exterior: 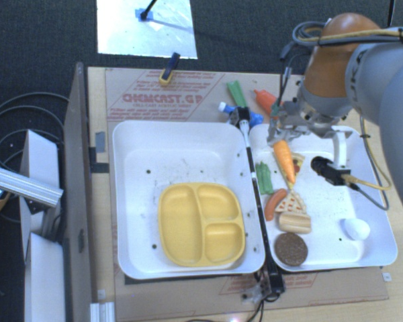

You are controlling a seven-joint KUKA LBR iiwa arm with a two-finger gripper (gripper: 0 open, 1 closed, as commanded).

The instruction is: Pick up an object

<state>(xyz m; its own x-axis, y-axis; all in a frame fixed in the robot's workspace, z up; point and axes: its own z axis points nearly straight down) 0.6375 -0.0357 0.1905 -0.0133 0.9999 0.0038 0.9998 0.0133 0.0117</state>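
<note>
Two white bins sit side by side on the counter. The left bin is the near-empty one, and it has a big yellow tray with three parts in it. The right bin holds lots of toy food.

The big grey arm comes in from the right, with its orange band up high. It bends down over the far end of the right bin. The pincer points down at the far left corner of that bin. Its tips are right at the top of a toy carrot. I cannot tell if the tips are apart or together, or if they have the carrot.

The carrot lies flat in the bin, near the wall between the two bins. So I think the job is not done yet. Nothing is up in the air. The arm looks like it is just trying for a grab. What is left is to get hold of a toy and lift it.

Closer to us there is a round brown cookie, then a tan bread piece, a waffle slice, a red sausage and a thin green bean. A small white egg rests on the right side.
</note>
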